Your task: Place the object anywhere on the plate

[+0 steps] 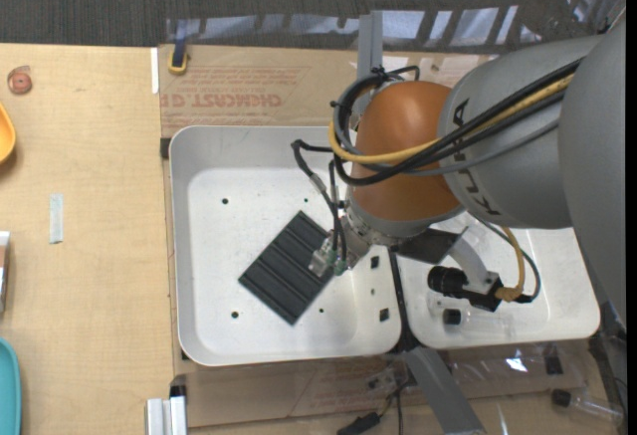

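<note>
A: Where is the object?

B: A dark ribbed rectangular piece [287, 267] lies flat and askew on the floor of the left white bin [199, 224], about mid-bin, its long side running from lower left to upper right.

A: And the jaws?

B: The gripper [328, 259] sits at the piece's upper right edge, touching or just over it. The grey and orange wrist hides most of it, so I cannot tell whether the jaws are open or closed, nor whether anything is between them. The piece looks to rest on the bin floor.

A: The plate?

B: I cannot pick one out for certain. A teal curved edge [8, 388] shows at the lower left border and an orange curved edge [5, 136] at the upper left, both on the tan bench [90, 224], well apart from the bins.

A: What else?

B: The arm [528, 134] reaches in from the right over the right white bin [557, 314], trailing yellow and black cables [438, 139]. Brown printed cardboard [249, 95] lies behind the bins.
</note>
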